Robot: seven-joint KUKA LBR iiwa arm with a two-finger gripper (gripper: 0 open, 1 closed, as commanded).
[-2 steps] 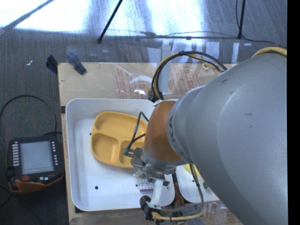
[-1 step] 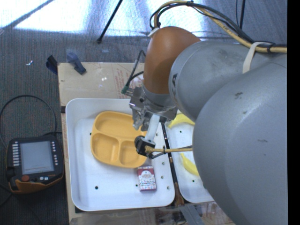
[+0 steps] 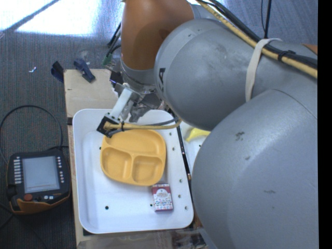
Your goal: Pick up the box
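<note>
Box [image 3: 162,197] beside yellow tray [image 3: 134,156], left bin [image 3: 104,214]

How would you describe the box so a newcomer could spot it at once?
Find the left white bin, holding a yellow divided plate. The box lies just below the plate in the picture, near the bin's right wall. It is small, rectangular, red and white, unlike the big plate.

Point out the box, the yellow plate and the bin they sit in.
box [image 3: 162,197]: camera view, middle of its printed top face.
yellow divided plate [image 3: 136,143]: camera view, floor of its largest compartment.
white bin [image 3: 124,211]: camera view, bare floor beside the box.
</note>
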